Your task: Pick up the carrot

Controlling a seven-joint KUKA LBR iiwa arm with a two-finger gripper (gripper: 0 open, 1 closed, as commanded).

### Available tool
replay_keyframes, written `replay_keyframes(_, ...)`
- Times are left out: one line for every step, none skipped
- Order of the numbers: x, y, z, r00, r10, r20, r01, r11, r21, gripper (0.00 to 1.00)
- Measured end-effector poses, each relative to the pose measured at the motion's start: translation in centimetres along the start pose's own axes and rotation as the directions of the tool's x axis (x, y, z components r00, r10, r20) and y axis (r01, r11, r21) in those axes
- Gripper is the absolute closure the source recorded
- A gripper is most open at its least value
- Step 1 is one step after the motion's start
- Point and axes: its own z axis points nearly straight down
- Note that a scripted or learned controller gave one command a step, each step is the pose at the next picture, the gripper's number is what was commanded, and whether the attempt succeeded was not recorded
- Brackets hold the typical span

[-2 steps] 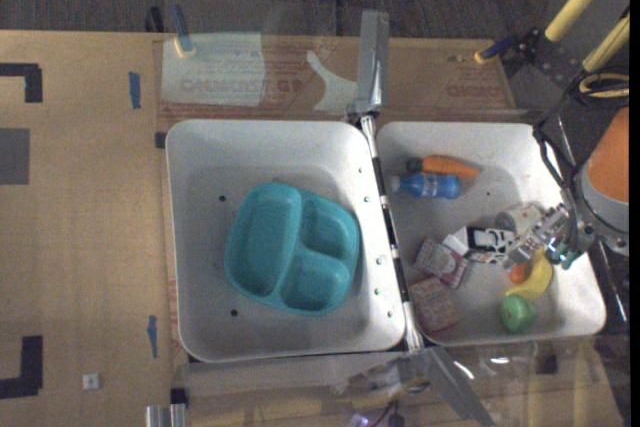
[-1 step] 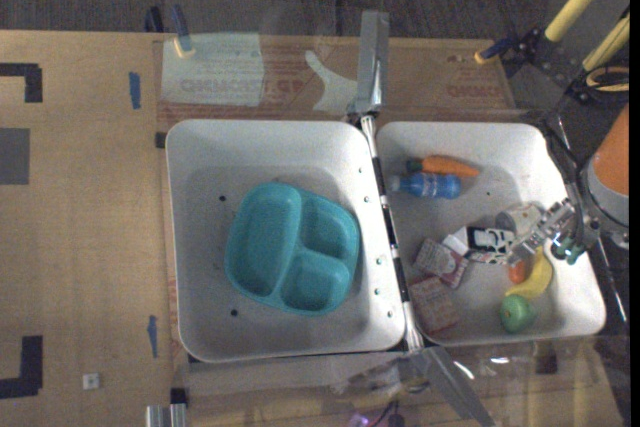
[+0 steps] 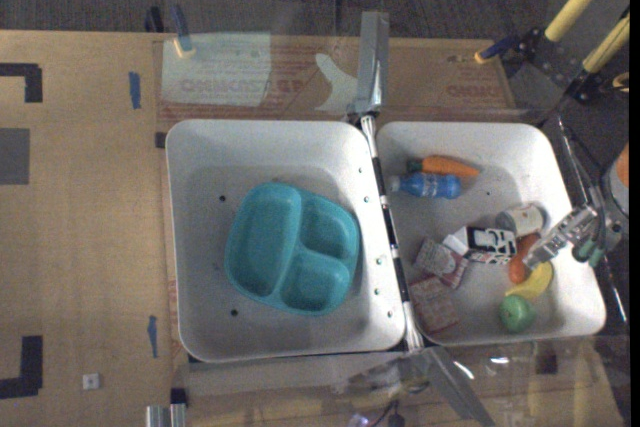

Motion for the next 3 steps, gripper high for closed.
replay_keyframes(-2.4,-1.9,-1.3,0.878,-0.478,0.002,0.478,0.878,0.0,1.0)
replay_keyframes(-2.4,-1.9,-1.3,0.878,-0.478,0.002,0.478,0.878,-0.001,0.0)
replay_keyframes(-6.5,3.4,4.8,0.869,-0.495,0.002,0.495,0.869,-0.001,0.0)
